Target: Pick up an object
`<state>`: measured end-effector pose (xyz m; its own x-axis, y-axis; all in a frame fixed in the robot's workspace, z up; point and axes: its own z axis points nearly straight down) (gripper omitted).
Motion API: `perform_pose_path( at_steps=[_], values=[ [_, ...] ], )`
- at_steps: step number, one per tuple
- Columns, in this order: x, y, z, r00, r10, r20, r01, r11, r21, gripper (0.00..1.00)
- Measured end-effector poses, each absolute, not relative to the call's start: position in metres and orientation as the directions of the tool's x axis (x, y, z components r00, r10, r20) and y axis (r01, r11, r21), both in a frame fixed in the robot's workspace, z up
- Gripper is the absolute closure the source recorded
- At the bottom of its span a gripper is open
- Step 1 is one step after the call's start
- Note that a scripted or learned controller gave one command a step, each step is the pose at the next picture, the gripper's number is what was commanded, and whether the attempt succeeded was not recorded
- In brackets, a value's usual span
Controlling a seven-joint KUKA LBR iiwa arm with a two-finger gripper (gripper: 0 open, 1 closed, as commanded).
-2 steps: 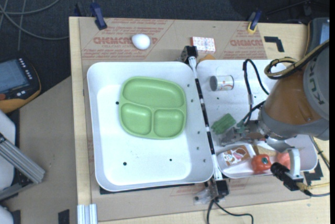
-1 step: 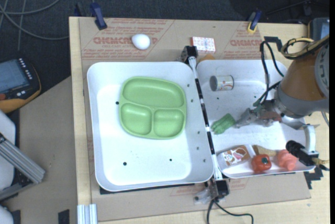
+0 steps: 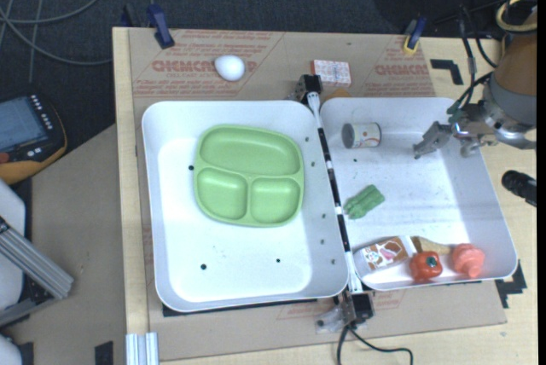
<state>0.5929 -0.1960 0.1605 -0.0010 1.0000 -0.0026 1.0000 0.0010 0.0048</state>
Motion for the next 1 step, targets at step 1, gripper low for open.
perform_pose_path(
  at_steps=[1],
  values=[
    [0.5975,-0.0962,0.1944,-0.003,1.0,0.001,1.0,0.003,0.002,0.0]
  ],
)
